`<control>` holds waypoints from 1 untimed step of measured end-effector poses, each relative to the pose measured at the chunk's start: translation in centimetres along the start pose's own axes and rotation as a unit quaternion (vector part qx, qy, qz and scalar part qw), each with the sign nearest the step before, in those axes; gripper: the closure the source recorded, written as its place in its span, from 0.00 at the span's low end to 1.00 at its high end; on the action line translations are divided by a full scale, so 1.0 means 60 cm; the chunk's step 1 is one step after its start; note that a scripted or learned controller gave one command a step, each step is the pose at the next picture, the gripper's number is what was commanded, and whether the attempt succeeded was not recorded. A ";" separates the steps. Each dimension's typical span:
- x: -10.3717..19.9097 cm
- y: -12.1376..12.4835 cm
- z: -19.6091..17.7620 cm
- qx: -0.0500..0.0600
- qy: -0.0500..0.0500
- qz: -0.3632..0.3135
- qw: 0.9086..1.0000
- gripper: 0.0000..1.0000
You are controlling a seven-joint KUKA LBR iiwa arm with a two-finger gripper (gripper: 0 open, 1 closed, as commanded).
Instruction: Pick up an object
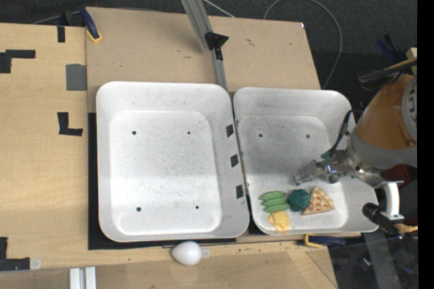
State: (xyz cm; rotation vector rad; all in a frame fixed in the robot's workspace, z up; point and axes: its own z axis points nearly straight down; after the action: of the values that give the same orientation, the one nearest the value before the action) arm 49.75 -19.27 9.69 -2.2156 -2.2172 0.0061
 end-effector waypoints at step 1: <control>0.000 0.000 0.013 -0.003 -0.002 0.000 1.000 0.00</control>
State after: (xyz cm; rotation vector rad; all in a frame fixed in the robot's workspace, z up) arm 49.74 -19.26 8.91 -2.2206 -2.2218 0.0029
